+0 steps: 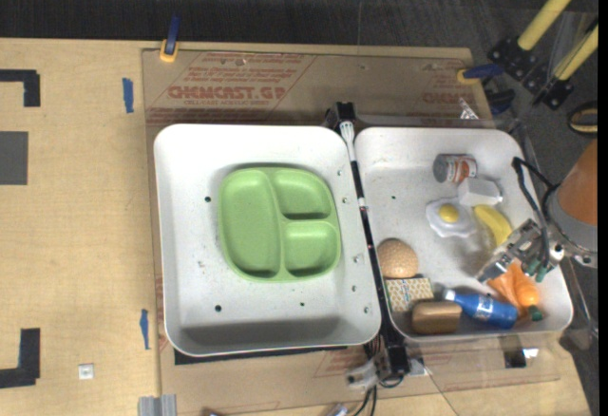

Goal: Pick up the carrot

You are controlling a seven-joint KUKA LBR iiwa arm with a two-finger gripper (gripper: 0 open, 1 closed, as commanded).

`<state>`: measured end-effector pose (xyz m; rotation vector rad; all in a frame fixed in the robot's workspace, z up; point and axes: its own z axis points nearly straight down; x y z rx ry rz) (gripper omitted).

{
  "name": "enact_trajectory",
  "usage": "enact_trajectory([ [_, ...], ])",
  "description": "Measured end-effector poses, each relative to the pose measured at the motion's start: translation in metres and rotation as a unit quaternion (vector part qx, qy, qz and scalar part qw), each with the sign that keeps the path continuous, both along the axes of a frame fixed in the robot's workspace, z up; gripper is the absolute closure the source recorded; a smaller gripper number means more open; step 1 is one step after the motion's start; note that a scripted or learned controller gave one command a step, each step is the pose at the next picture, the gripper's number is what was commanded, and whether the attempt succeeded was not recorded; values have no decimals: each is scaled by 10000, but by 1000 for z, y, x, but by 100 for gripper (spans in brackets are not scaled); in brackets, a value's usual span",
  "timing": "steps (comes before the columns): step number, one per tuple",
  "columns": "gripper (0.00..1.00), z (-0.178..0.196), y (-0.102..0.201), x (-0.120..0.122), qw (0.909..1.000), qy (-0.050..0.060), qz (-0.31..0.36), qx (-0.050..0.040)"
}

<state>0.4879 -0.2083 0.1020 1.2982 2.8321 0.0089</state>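
A cardboard-topped bench [76, 215] bears two white bins. The left bin [180, 215] holds one green divided plate [280, 221]. In the right bin [399, 167], at five o'clock, one carrot [524, 289] lies under the gripper [513, 257]; whether its jaws are apart or together, I cannot tell.

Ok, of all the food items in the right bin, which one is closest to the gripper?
The carrot, the orange piece at the bin's right edge. The gripper sits directly over it, while the banana, fried egg and bread roll lie farther left.
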Motion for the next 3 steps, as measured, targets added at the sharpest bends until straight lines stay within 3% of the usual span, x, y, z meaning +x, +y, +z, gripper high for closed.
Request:
enact_trajectory([
  [1,100,10,1,2,10000,-41,-5,-9],
  [2,100,-11,13,28,9999,64,-111,-8],
  [3,0,-13,15,27,9999,74,-112,6],
])
